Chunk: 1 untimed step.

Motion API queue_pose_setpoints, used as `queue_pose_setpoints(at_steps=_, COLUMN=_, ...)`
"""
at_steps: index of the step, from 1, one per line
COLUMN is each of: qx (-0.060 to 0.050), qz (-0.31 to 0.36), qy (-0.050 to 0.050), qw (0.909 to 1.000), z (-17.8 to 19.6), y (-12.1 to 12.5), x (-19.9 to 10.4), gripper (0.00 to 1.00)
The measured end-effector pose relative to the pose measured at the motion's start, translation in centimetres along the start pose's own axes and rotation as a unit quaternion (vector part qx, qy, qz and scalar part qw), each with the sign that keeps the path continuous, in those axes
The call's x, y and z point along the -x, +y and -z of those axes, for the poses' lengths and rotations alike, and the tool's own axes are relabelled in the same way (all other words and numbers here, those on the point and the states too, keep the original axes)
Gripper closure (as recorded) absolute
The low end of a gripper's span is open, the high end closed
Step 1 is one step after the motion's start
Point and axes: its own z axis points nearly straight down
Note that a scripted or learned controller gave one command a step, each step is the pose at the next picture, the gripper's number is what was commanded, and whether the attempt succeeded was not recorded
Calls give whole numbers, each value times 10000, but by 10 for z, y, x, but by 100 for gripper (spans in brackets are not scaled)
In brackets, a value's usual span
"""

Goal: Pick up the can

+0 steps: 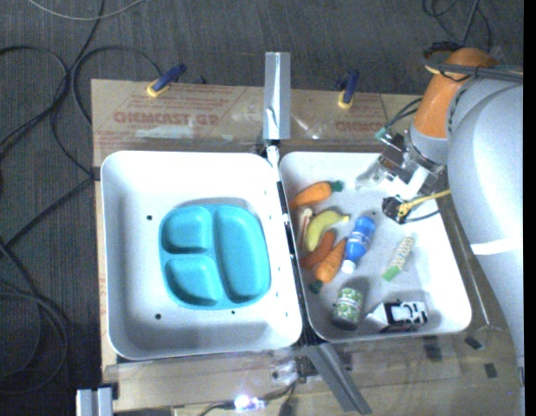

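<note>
The can (347,307) is small and green with a patterned label. It stands near the front edge of the right bin (449,271), beside a black and white object (405,313). My gripper (390,189) hangs over the far right corner of that bin, well behind the can and apart from it. Nothing shows in its grasp. The grey arm with its orange band (441,102) comes in from the right.
The right bin also holds carrots (313,194) (330,261), a banana (320,226), a blue bottle (358,238) and a green and white stick (399,257). A blue divided tray (216,254) lies in the left bin (129,232).
</note>
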Motion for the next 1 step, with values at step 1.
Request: queue_pose_setpoints(at_steps=1, qx=-23, qz=-1166, qy=112, qw=9931, z=-8, y=5, x=14, gripper=0)
